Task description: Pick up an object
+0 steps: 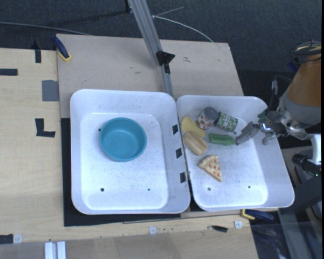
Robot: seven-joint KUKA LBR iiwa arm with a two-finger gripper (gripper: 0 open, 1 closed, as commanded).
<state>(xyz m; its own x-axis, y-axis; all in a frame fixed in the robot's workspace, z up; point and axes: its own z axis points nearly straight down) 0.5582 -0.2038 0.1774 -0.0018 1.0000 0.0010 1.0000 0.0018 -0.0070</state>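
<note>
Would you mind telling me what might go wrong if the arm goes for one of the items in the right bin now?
1. The can, green piece, yellow piece and bread roll lie crowded together, so the gripper may nudge neighbours or catch two.
2. The pizza slice lies flat on the right bin floor and may slip away.

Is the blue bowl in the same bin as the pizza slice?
No, the blue bowl sits alone in the left bin, while the pizza slice lies in the right bin.
</note>
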